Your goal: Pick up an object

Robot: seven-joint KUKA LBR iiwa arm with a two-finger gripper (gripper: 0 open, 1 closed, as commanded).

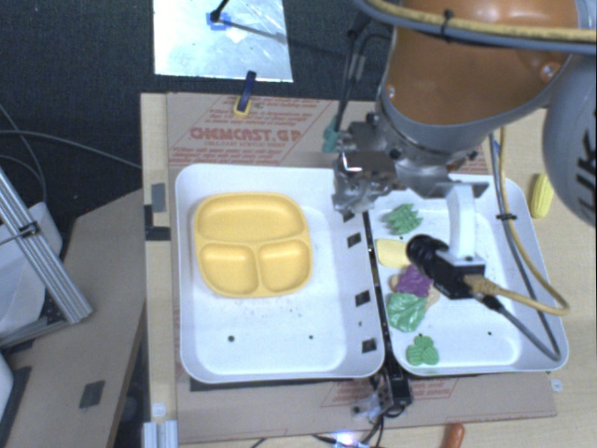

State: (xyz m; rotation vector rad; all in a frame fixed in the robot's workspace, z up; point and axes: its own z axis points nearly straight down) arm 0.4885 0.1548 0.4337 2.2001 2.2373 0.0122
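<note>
**Gripper low over the far left corner of the right bin, small pieces lying nearer**

Nearest the camera, a leafy green piece (423, 351) lies by the near rim of the right bin (471, 342), close to the wall it shares with the left bin (270, 334). Just beyond it a larger green piece (405, 312) rests along that same wall, touching a purple piece (410, 281) on its far side. Next comes a pale yellow piece (390, 252), beside the purple one, again hard against the left wall. Farther still, a ruffled green piece (403, 218) sits a little to the right, apart from the others. Any of these could serve as the object to pick.

In the left bin a yellow divided plate (252, 243) lies flat in the far half, with three compartments facing up.

The gripper (352, 194) hangs over the far left corner of the right bin, at the dividing wall, near the ruffled green piece and to its left. Whether it is spread or closed cannot be told from this angle. Above it the arm (438, 129) widens into its orange band (466, 26).

Beyond the bins a cardboard sheet (252, 131) with red lettering shows, a small blue and yellow tool (245, 94) on its far edge, and farthest back a shiny sheet (222, 26).
</note>
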